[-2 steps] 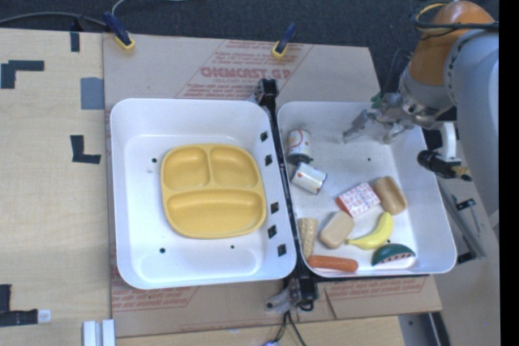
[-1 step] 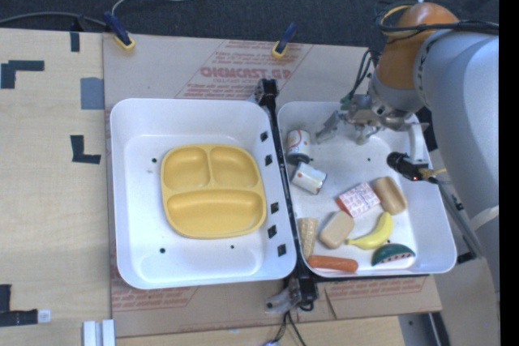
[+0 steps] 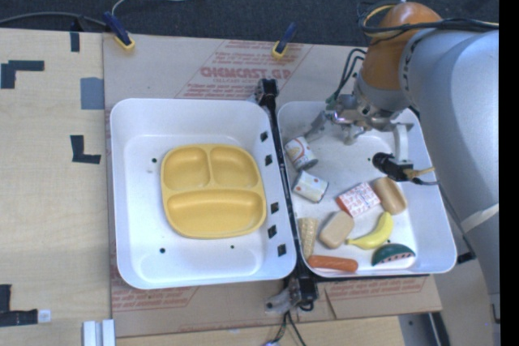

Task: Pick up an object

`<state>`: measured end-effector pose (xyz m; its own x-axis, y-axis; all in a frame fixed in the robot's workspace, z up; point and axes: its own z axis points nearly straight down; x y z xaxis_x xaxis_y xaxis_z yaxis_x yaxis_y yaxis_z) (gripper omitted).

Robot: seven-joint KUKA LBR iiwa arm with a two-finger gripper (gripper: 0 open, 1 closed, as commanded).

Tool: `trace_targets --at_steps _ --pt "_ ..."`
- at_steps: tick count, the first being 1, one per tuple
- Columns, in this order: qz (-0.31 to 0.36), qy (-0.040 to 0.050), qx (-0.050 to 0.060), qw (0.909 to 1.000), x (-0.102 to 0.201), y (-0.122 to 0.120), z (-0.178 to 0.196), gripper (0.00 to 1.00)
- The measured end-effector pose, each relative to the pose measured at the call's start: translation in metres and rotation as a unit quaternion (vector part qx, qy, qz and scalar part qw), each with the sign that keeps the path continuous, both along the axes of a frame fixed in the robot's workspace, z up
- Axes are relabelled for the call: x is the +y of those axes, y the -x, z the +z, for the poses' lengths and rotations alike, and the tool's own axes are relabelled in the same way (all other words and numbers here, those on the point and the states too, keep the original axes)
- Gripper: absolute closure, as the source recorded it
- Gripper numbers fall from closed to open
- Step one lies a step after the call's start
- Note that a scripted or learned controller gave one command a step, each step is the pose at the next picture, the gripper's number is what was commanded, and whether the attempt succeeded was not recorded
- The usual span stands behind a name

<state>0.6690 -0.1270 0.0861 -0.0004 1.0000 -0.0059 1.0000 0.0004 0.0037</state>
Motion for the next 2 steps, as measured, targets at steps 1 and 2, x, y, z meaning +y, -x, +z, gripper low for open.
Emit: trace_targets --at_steps 1,2 --pt "0.0 -0.0017 0.0 1.0 -0.004 0.056 0.0 0.0" --pt "-0.001 -0.0021 0.001 1.0 -0.004 0.169 0.0 0.0"
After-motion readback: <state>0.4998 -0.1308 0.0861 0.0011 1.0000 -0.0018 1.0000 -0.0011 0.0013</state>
